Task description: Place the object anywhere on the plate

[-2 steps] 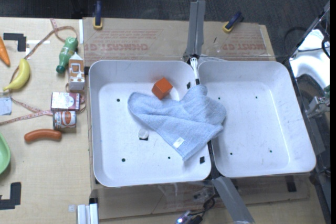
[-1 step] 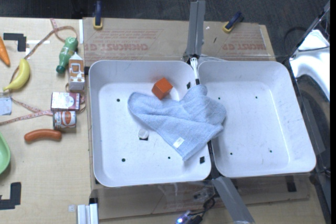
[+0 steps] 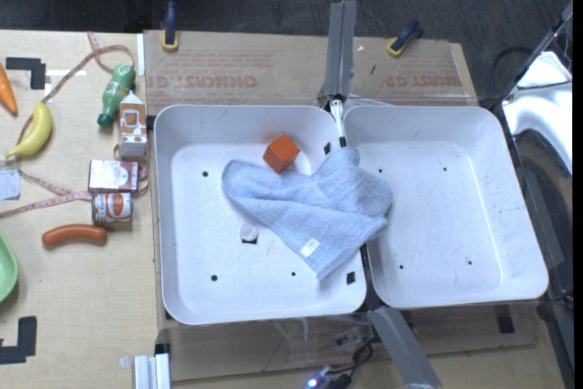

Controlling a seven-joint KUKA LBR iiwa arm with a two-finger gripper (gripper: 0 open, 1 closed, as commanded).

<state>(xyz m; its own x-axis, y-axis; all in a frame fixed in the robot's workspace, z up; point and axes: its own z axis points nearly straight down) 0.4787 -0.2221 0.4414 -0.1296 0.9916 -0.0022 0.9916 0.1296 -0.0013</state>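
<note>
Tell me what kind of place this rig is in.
Likely a robotics lab or test workspace, not a home. Two shallow white bins sit side by side on a cardboard sheet held by clamps; toy food such as a banana lies beside them, with office carpet behind.

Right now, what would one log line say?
orange block: left bin, touching blue towel | towel: draped over divider | right bin: bare floor
</note>
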